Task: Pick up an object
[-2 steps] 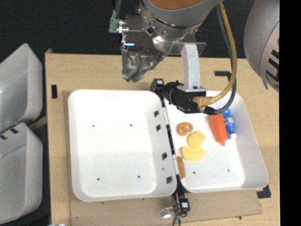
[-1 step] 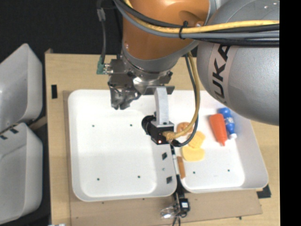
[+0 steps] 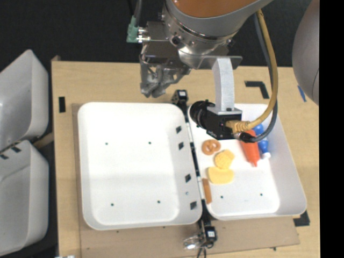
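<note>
Two white bins (image 3: 129,208); one pretzel (image 3: 211,147); two yellow pieces (image 3: 223,158); one orange carrot (image 3: 251,152); one brown stick (image 3: 206,190); one blue toy (image 3: 262,142).

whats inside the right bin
In the right bin: a pretzel, two yellow pieces, an orange carrot, a brown stick, and something blue. The arm's black part covers the far corner.
</note>
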Motion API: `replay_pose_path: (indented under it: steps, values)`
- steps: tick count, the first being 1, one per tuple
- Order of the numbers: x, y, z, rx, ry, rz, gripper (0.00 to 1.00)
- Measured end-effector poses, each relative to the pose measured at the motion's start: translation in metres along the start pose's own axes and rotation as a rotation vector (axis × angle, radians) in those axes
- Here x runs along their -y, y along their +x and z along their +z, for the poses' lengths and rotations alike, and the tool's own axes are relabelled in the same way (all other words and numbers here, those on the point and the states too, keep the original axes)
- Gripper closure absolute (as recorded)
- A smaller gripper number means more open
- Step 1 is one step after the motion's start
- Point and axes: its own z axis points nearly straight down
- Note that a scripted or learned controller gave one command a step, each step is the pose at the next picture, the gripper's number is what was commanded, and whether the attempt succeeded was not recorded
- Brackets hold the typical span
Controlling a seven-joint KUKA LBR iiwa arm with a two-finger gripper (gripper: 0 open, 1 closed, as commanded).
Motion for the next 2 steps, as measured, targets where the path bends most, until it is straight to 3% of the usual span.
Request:
replay_pose_path:
  steps: [1, 2]
  values:
    - [-0.001, -0.001, 0.009, 0.008, 0.015, 0.002, 0.0]
    - [-0.002, -0.001, -0.002, 0.009, 0.013, 0.001, 1.0]
